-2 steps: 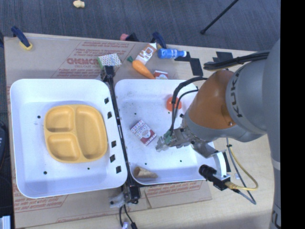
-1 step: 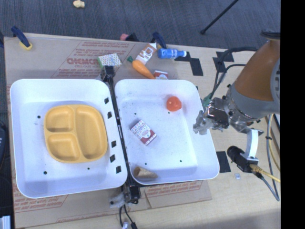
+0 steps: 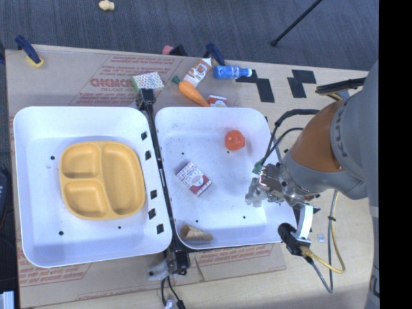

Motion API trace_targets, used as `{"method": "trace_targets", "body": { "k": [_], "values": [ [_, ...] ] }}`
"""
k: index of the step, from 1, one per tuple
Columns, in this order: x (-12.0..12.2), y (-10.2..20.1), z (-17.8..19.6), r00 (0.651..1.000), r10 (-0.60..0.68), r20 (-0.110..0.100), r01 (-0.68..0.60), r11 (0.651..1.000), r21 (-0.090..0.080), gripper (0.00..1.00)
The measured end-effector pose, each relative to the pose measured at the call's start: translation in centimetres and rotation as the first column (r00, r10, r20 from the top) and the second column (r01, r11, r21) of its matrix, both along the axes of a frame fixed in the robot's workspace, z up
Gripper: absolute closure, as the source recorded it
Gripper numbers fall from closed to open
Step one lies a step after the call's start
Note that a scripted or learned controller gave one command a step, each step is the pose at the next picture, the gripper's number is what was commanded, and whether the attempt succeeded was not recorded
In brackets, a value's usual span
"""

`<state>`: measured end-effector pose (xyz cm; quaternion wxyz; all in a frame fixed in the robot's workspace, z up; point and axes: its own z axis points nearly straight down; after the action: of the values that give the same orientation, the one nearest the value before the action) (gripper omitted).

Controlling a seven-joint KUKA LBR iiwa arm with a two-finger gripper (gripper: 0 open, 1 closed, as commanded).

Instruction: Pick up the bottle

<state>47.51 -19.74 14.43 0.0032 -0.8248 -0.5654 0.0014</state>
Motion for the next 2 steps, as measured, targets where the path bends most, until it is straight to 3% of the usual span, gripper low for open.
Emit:
{"method": "trace_targets", "body": {
  "k": [1, 2],
  "values": [
    [0.1, 2.5, 4.3, 0.986, 0.168, 0.004, -0.168, 0.986, -0.002, 1.0],
    [0.1, 1.9, 0.6, 0.987, 0.16, 0.002, -0.16, 0.987, -0.001, 1.0]
  ]
}}
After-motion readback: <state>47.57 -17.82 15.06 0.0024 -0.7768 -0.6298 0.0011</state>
